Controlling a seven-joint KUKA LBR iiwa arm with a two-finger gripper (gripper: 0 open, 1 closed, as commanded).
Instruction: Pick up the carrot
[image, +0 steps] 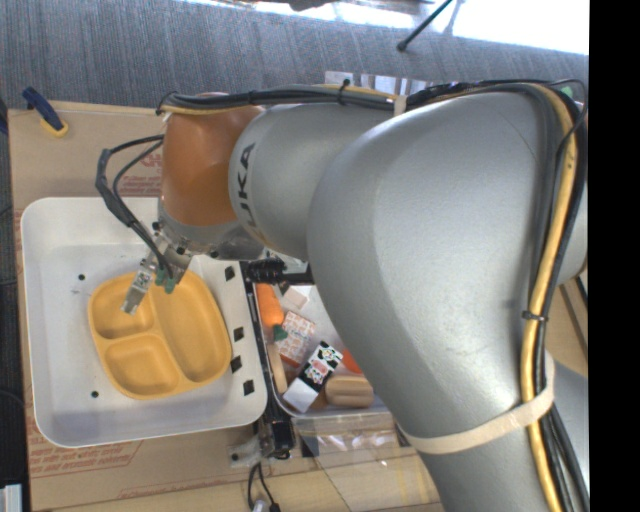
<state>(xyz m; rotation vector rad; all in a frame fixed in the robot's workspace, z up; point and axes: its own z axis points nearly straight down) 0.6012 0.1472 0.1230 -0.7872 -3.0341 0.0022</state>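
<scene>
Orange carrot right of pincer

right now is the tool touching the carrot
Apart. The camera view shows the tool over the yellow tray in the left bin, the carrot in the right bin.

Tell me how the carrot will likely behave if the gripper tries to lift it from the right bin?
The carrot looks stiff, so it should not bend. Its rounded, tapered shape may roll or slip between fingers. It lies along the bin wall beside packets, so neighbours may shift with it.
</scene>
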